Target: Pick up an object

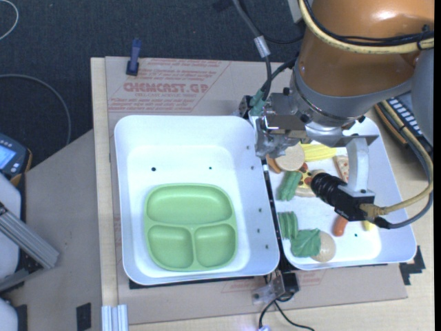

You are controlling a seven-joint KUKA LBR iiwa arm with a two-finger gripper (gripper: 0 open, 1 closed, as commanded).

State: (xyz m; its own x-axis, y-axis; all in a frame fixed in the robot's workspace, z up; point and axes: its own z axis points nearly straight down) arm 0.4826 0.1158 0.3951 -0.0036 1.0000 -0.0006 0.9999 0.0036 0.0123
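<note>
Camera view looks down on two white bins that sit side by side on a bench. My arm (365, 40) comes in from the right, and its orange band is large at the top right of the view. My gripper (275, 140) hangs over the far left corner of the right bin (393, 250), just beside the wall that this bin shares with the left one. Whether my jaws are released or clenched, I cannot tell, because the wrist body covers them from above. The left bin (131, 185) holds a green divided plate (189, 226), which lies in its near half. In the right bin there are several small toy food pieces, close together. A round beige slice (292, 159) lies just below my gripper, and a yellow piece (318, 153) is to its right. A green pod (289, 184) lies nearer, then a green ridged piece (287, 223) and a green leafy piece (306, 242) that touches a pale round thing (325, 250). A black cable connector (337, 193) passes over the middle of this bin. I cannot see any piece between my jaws.
</note>
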